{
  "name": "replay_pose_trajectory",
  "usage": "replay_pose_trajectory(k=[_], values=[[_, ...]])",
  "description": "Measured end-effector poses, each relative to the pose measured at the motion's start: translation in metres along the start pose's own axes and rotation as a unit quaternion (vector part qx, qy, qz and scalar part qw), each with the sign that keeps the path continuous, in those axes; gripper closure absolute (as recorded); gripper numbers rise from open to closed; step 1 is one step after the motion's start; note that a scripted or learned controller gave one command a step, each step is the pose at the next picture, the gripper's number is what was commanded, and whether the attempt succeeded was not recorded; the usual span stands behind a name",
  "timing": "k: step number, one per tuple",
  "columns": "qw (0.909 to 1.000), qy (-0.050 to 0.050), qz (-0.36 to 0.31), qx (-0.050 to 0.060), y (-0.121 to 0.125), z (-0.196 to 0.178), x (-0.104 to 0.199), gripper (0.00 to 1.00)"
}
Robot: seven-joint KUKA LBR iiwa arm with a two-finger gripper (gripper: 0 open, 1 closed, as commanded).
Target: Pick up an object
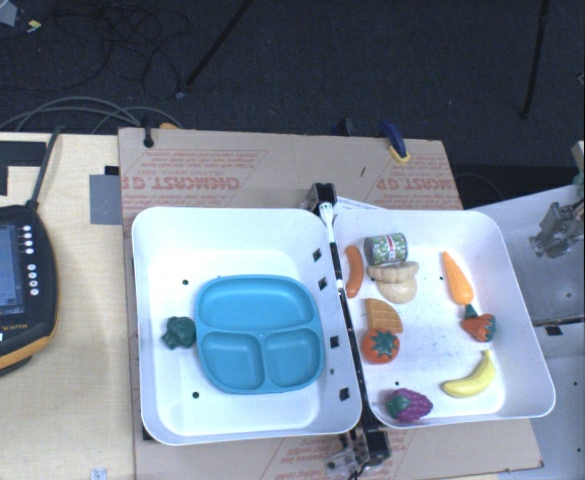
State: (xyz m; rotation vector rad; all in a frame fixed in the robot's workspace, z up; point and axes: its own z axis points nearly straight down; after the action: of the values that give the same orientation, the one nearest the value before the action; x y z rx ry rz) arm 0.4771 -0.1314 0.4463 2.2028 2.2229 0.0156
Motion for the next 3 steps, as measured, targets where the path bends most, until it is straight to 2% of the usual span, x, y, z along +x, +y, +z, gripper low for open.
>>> replay_pose_trajectory(k=[1,2,3], values=[[1.0000,0.002,-0.003,0.006,0.001,-0.047,0.121,1.00],[1.0000,0.001,0.000,0.008,0.020,-0.075,0.194,1.00],[0.9999,0.000,0.007,0.015,-0.002,0.033,0.145,1.00]])
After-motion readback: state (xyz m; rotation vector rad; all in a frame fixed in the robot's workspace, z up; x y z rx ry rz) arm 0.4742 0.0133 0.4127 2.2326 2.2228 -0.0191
